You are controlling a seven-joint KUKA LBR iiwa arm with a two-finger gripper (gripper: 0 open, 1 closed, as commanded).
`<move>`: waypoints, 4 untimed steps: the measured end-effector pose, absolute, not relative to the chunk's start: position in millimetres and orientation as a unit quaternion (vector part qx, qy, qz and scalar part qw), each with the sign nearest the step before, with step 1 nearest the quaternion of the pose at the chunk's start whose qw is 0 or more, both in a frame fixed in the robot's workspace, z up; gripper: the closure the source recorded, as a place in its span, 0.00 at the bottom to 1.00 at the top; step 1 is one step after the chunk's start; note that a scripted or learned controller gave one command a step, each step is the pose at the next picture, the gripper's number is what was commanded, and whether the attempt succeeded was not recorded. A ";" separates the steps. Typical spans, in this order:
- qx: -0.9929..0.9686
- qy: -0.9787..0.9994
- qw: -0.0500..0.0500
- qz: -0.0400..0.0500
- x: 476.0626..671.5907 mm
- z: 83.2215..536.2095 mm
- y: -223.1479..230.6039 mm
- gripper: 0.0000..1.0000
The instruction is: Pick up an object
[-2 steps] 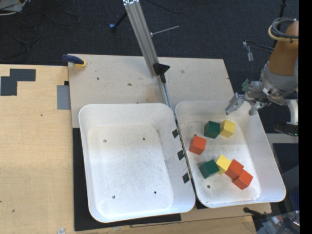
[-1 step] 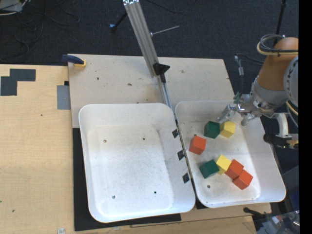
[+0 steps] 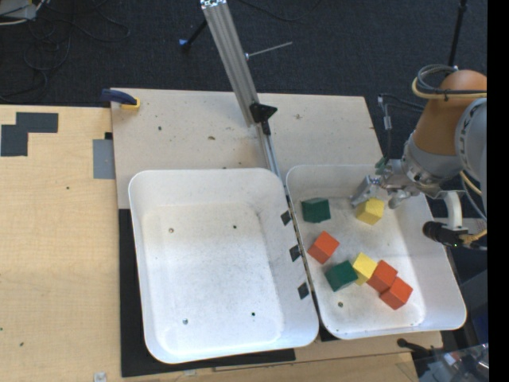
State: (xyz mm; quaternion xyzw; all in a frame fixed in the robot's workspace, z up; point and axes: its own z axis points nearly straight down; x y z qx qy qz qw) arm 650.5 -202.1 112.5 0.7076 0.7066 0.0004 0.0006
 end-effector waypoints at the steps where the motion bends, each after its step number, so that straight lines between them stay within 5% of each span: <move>1: 0.708 0.706 -0.002 -0.001 649.5 119.4 -202.0 1.00; 4: 0.705 0.709 0.001 0.001 657.1 246.6 -192.8 1.00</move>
